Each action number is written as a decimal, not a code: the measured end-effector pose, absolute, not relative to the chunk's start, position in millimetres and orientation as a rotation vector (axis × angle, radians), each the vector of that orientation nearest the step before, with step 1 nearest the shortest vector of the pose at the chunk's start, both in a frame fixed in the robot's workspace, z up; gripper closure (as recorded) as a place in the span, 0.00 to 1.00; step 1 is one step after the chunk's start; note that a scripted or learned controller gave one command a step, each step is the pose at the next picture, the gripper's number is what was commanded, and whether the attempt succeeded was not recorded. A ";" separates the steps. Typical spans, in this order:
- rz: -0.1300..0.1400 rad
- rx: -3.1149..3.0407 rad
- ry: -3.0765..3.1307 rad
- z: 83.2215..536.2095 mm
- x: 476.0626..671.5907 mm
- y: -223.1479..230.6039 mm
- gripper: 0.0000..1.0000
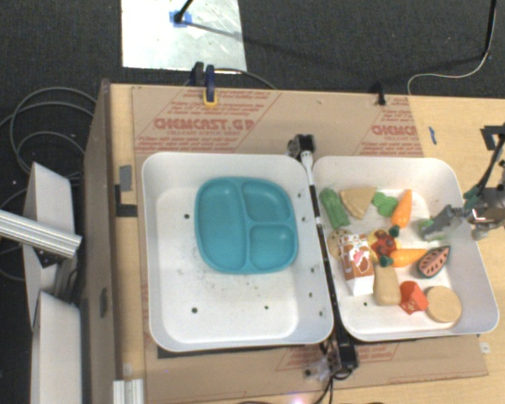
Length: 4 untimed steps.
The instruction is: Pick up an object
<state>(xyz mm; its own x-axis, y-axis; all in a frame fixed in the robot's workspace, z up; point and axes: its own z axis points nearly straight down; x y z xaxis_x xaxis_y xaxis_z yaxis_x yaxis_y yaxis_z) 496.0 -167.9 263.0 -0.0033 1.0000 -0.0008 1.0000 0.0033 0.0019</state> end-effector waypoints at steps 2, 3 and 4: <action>0.001 2.219 2.220 84.9 555.0 -206.4 0.00; -0.008 2.223 2.236 84.1 631.3 -179.3 0.00; -0.056 2.259 2.243 79.3 658.2 -141.2 0.00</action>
<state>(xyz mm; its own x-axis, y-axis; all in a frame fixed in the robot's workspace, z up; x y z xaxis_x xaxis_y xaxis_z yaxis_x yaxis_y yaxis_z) 658.2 -141.2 79.3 0.0075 1.0000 0.0049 0.9985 -0.0072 -0.0546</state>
